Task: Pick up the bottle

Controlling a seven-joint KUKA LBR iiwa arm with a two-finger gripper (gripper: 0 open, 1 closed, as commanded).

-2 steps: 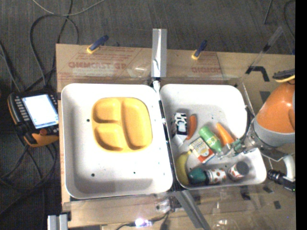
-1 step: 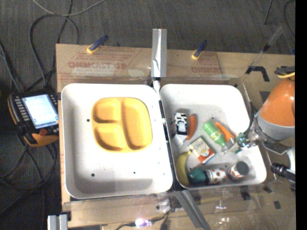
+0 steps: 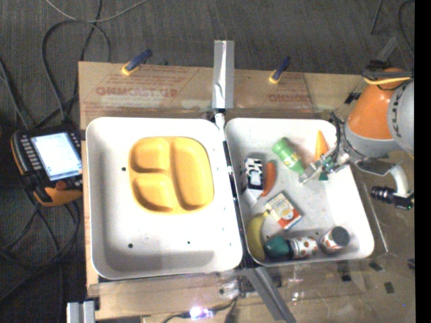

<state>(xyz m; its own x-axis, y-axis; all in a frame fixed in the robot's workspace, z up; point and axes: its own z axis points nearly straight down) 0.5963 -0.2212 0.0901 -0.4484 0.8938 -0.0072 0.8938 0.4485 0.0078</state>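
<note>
Camera view: bottle [image 3: 287, 153] lying untouched in the right bin [image 3: 357, 200], near its upper middle. Gripper [image 3: 322, 169] low just beside it; fingers too small to judge, nothing seen held. Grasp and lift both remaining.

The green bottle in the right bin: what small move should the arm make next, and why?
Probably a short slide toward the left. The gripper sits low in the right bin, just to the right of the green bottle, which lies tilted and apart from it, so it is not yet over the bottle.
</note>
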